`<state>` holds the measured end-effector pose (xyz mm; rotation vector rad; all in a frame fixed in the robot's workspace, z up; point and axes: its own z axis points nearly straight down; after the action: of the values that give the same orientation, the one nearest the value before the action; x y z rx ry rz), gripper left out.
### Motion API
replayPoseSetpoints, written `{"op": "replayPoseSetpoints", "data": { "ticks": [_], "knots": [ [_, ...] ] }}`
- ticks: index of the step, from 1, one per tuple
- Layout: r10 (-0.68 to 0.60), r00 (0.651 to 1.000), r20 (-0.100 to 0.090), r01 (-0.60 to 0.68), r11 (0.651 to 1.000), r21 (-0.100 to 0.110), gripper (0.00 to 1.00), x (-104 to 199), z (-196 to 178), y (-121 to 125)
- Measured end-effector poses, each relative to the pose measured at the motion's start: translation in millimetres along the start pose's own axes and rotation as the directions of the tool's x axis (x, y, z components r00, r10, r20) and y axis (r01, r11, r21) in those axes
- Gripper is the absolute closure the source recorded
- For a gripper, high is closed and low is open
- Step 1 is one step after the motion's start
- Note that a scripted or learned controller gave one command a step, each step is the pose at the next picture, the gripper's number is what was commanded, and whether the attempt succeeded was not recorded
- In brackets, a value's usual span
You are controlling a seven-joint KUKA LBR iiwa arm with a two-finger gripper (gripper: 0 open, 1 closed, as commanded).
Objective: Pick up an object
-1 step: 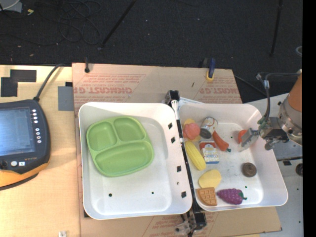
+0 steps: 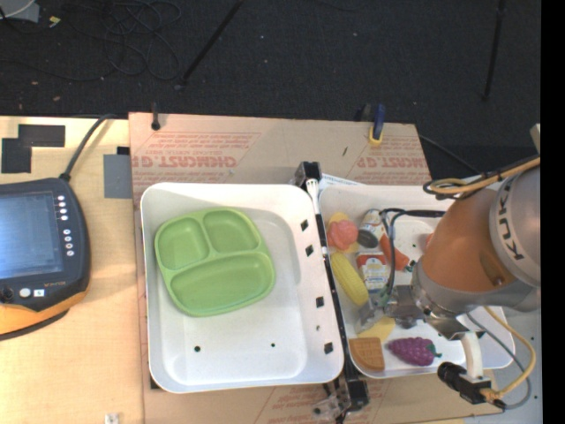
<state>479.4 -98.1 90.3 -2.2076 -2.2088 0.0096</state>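
Toy corn (image 2: 348,276), likely light, stiff and slippery, is seen along the right bin's (image 2: 503,357) left edge; a mid-length hold is advised. The gripper's (image 2: 385,305) state cannot be told.

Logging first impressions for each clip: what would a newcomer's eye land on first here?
Most likely the bright green three-compartment plastic plate lying alone in the left white bin. Next, the grey arm with its orange band reaching in from the right over the right white bin, which is crowded with toy food: a yellow corn cob, a pink rounded piece, a purple grape bunch and a tan waffle-like biscuit.
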Motion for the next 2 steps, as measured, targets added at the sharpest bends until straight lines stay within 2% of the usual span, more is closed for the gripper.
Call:
{"op": "replayPoseSetpoints", "data": {
  "ticks": [1, 2],
  "knots": [
    [-0.005, 1.0, 0.009, 0.005, 1.0, -0.026, 0.0, 69.8, -248.1, -5.1],
    [-0.005, 1.0, 0.011, 0.005, 1.0, -0.004, 1.0, 68.9, -248.0, -6.0]
  ]
}}
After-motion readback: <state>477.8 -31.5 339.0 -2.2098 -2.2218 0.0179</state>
